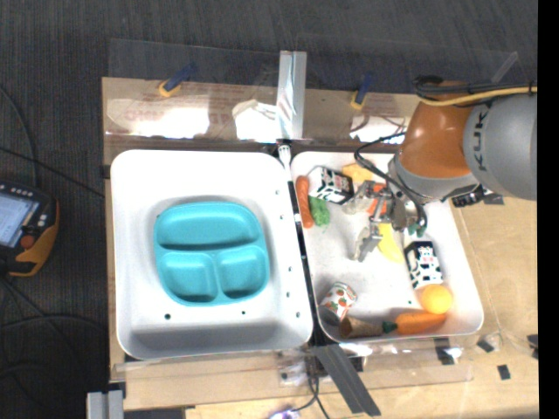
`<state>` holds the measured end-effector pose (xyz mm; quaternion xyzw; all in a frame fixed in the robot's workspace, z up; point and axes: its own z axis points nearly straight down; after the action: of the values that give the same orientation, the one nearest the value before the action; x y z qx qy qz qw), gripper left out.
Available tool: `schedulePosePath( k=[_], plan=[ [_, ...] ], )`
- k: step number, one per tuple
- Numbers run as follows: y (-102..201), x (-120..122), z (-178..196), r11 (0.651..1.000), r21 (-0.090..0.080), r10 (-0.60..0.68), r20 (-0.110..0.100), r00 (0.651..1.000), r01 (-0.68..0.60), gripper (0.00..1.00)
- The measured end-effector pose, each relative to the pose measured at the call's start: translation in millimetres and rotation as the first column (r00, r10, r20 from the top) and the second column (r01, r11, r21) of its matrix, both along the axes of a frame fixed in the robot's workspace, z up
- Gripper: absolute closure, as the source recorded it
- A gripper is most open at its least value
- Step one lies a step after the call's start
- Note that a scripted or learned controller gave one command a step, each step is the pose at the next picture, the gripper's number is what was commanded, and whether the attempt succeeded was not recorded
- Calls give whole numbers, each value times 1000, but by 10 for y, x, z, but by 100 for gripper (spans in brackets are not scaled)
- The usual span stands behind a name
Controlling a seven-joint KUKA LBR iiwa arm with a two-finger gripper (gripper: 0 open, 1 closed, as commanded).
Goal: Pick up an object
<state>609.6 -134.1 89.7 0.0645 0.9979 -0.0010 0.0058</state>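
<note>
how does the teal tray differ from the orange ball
The teal tray lies in the left bin; the orange ball sits in the right bin. The tray is far larger, flat and split into compartments; the ball is small and round. The tray lies alone; toys crowd the ball.

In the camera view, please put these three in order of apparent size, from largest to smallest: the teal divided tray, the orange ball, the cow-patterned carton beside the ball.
1. Teal divided tray, by far the largest, in the left bin.
2. Cow-patterned carton, in the right bin.
3. Orange ball, a bit smaller than the carton just above it.
</note>
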Motion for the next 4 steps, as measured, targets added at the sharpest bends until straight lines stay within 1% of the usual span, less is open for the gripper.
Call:
schedulePosePath(
  k=[1,2,3,4],
  plan=[
    [-70,-1107,1,994,2,-113,-4,994,113,0],
    [-175,-252,5,998,-1,-59,5,998,59,0],
    [335,-60,2,977,2,-214,1,977,214,0],
    [-786,-615,5,995,-3,-95,1,995,95,0]
  ],
)
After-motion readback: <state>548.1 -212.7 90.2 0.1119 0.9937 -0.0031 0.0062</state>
